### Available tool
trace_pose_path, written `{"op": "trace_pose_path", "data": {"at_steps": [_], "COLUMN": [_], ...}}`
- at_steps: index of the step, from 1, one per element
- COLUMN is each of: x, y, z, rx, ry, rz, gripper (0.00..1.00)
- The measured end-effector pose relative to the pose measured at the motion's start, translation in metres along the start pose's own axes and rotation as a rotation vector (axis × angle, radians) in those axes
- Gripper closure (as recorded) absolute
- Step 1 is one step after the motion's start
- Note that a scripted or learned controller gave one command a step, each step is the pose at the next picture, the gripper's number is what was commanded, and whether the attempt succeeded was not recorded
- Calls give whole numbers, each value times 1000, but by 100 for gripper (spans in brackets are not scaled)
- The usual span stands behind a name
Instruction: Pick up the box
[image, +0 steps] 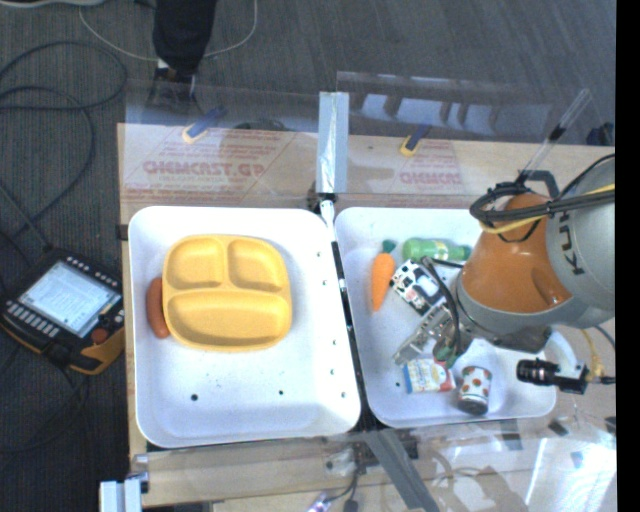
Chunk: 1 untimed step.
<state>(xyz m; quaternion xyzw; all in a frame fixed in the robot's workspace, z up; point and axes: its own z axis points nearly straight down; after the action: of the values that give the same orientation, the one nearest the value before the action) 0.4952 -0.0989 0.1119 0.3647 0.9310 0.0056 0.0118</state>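
The gripper (428, 335) hung low over the middle of the right bin (365, 330), and whether it was spread or pressed together could not be told from above. The box (428, 377), a small carton with red and blue print, lay flat on the bin floor just nearer than the gripper, with a spotted can (474, 388) touching its right side. Farther back lay a carrot (380, 279) and a green bottle (433, 249), while the left bin (240, 400) held a yellow divided tray (228, 292).
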Motion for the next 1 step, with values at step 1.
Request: {"op": "trace_pose_path", "data": {"at_steps": [1], "x": [0], "y": [0], "z": [0], "rx": [0], "ry": [0], "rz": [0], "gripper": [0]}}
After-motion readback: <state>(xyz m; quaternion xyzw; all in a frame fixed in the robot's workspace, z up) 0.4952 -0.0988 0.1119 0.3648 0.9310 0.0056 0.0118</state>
